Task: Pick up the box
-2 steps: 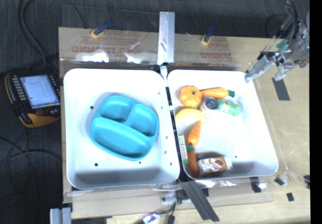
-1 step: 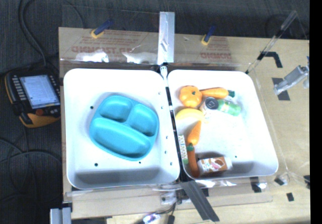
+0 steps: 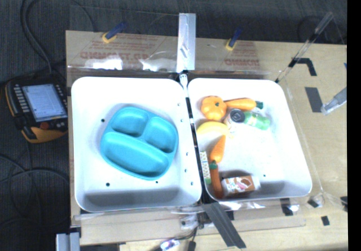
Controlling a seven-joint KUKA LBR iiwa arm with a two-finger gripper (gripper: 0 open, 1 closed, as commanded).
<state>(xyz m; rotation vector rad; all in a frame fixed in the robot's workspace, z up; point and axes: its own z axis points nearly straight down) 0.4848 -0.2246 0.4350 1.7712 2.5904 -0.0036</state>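
In the right bin (image 3: 293, 148), the box (image 3: 240, 184) lies on its side against the front wall, close to the front-left corner. It is a small carton, mostly white, with a brown and red printed face turned up. Pressed against its left end is a narrow orange thing (image 3: 214, 178) that I cannot make out well, and that one sits by the bin's left wall. Just behind these, a carrot (image 3: 218, 150) slants toward the box, its top touching a yellow fruit (image 3: 211, 129). Further back, near the rear-left corner, sit a round orange fruit (image 3: 212, 107), a second carrot (image 3: 241, 103) and a green bottle (image 3: 251, 119) on its side, all well apart from the box. The right half of this bin's floor is bare. The left bin (image 3: 90, 182) holds a blue sectioned tray (image 3: 140, 141) in its middle.
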